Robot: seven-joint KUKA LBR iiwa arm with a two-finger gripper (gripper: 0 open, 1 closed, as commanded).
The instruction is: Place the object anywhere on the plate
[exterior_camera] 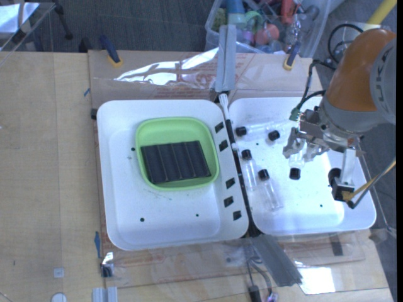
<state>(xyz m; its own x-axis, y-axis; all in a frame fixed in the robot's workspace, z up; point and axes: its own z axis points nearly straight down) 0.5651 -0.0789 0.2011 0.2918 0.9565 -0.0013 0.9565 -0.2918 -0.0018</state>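
The green plate (177, 131) sat in the middle of the left bin (119, 219), ready to get something. The tool (301, 151) hung over the right bin (359, 216), fingers a little apart and holding nothing. A clear tube (267, 190) lay near that bin's left edge, likely the object to pick.

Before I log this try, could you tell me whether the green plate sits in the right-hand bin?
No, the green plate lies in the left bin.

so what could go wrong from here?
1. The gripper hangs over the right bin, far from the green plate in the left bin, so a long carry across the divider.
2. The clear object is hard to see against white; a grasp may miss.
3. A dark ridged block covers much of the plate.
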